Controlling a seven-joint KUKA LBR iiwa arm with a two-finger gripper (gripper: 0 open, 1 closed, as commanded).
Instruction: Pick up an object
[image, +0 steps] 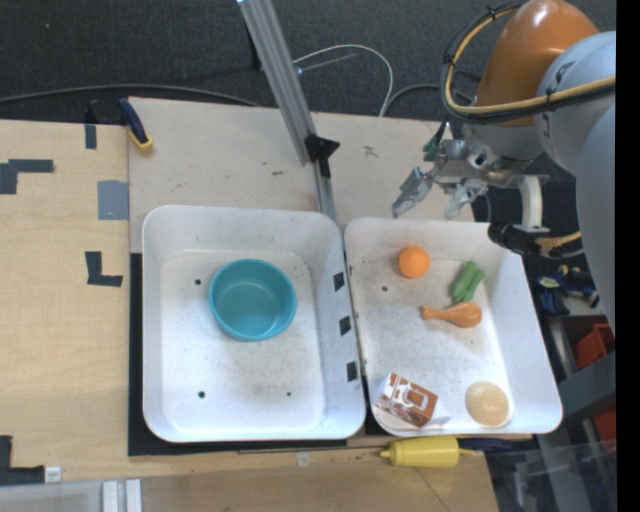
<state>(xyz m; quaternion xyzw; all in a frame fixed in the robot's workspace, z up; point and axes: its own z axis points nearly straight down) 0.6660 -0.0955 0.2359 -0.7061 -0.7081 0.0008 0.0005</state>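
Fingers (412, 192) of my gripper (435, 198) spread apart, nothing between them — hovering above the right bin's (520, 300) far rim, beyond the orange ball (414, 262).

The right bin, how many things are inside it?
5. In the right bin: an orange ball near the top, a green vegetable beside it, an orange chicken drumstick below, a snack packet bottom left, a pale round object bottom right.

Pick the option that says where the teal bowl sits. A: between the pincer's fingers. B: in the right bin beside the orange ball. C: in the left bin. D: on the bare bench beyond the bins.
C: the teal bowl rests on the floor of the left bin.
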